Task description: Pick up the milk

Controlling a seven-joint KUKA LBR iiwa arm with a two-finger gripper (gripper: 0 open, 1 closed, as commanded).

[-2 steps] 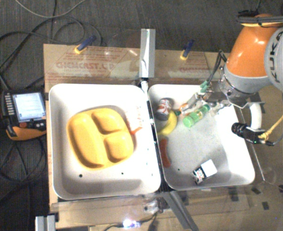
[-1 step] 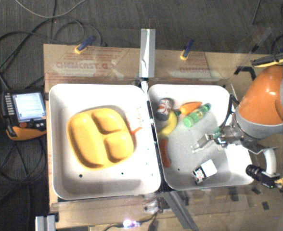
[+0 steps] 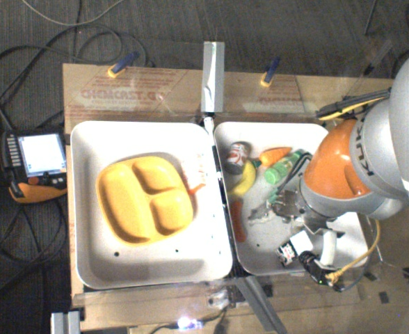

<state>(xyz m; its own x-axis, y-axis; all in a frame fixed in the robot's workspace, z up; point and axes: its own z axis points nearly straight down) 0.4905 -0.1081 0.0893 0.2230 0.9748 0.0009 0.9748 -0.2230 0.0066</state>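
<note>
The milk looks like a small white carton with dark print, lying near the front wall of the right bin. My gripper hangs over the middle of the right bin, under the orange wrist band, a little behind and to the left of the carton. Nothing shows between it and the carton, and its metal tip is partly hidden by the arm.
Behind the gripper in the right bin lie a silver and red can, a banana, an orange carrot and a green bottle. A red stick lies by the left wall. The left bin holds a yellow compartment plate.
</note>
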